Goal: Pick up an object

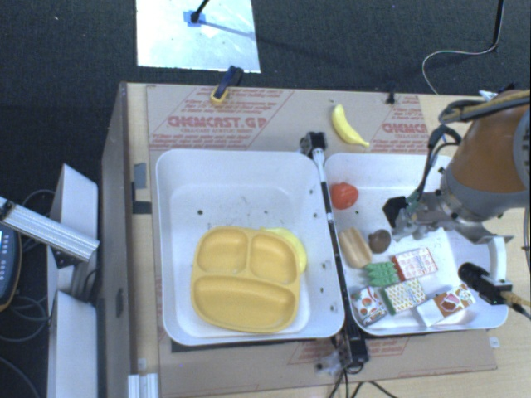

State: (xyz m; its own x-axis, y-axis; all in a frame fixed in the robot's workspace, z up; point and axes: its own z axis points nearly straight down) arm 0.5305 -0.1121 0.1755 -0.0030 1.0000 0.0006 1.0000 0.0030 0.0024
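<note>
The gripper [404, 219] hangs low over the right bin [365, 168], just right of a brown round object [379, 240]; whether it grasps anything cannot be told. Left of that brown object lies a tan bread roll [355, 247], up-left of it a red tomato [344, 195], and below it several small printed cards [404, 293]. A banana [348, 128] rests on the bench above. Far left, a yellow divided tray [246, 278] sits in the left bin [191, 172].
</note>
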